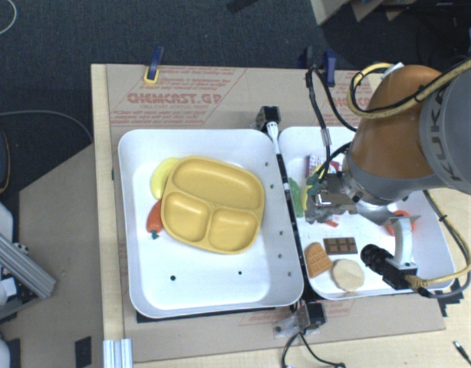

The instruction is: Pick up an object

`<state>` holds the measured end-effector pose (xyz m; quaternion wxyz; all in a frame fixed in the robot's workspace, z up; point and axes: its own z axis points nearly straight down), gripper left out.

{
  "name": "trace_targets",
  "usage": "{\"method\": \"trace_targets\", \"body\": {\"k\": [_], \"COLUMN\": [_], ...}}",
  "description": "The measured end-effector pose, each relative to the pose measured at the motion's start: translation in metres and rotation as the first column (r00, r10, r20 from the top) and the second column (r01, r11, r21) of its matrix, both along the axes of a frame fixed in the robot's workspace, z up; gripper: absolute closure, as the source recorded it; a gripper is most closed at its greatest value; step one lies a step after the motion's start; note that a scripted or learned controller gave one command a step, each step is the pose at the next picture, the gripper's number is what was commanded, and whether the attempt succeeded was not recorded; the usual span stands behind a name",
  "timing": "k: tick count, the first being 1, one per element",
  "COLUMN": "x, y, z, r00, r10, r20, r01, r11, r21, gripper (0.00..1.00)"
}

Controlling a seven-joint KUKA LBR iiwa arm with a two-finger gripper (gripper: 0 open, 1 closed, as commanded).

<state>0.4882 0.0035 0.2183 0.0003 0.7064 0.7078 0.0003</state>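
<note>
Surface [113, 297]: board-covered, mid-frame, bearing two bins.

Left bin [212, 290]: yellow tray [212, 204] with three compartments, in its upper middle. A yellow piece [160, 176] shows from under the tray's upper left edge. An orange-red piece [155, 219] touches the tray's left side.

Right bin [443, 259]: green piece [298, 198] by the left wall. Tool [324, 205] just right of it, low over the bin; open or closed cannot be told. Waffle [317, 259], brown bar [340, 245] and tan disc [347, 274] cluster lower left. Red piece [396, 222] lies right of centre.

Left bin [197, 282], right bin [436, 238], bench [113, 129]
</note>
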Motion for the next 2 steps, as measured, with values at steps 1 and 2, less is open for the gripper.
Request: {"method": "trace_targets", "body": {"k": [1,2], "x": [-0.010,0.004], "y": [-0.004,-0.001], "z": [0.005,0.012], "r00": [1.000,1.000], "r10": [-0.002,0.000], "r20": [-0.003,0.001], "r01": [0.002,0.000], "r11": [1.000,1.000], "r21": [0.001,0.000], "gripper": [1.00,1.00]}}
